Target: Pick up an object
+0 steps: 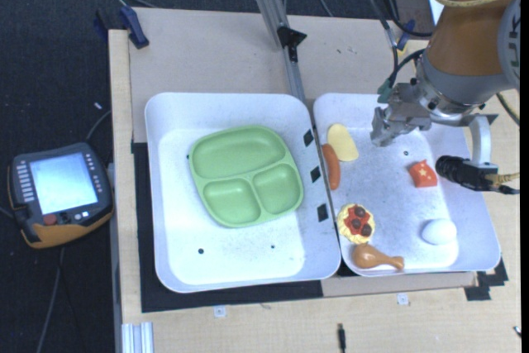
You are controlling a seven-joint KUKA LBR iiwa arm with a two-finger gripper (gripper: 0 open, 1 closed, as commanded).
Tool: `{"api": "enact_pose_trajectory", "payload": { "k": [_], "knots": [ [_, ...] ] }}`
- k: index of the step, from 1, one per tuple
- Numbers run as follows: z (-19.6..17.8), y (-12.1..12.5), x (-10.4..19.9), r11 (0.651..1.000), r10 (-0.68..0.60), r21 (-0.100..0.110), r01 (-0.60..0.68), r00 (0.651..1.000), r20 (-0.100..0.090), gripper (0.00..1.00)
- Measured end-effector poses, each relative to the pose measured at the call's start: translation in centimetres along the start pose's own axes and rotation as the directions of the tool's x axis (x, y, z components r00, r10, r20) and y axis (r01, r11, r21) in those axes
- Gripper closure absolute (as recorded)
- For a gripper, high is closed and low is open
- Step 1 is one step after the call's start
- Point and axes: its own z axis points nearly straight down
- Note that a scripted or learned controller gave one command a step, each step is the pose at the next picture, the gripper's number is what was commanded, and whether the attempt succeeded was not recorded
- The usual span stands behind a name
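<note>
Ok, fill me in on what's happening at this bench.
The grey KUKA arm with the orange band has its two-finger gripper over the upper part of the right white bin, near the yellow oval toy and the orange hot-dog-shaped toy. Nothing shows between its fingers. A small red piece, a white egg, a little round pizza toy and a tan drumstick also lie there. The left white bin holds a green divided plastic plate.

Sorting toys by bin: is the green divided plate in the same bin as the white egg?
No, the green divided plate lies in the left bin, the white egg in the right bin.
</note>
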Motion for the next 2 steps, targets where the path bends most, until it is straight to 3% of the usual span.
{"api": "enact_pose_trajectory", "payload": {
  "k": [2],
  "knots": [
    [2.1,-0.3,11.6,1.0,0.0,0.003,0.0,1.0,0.0,1.0]
  ]
}}
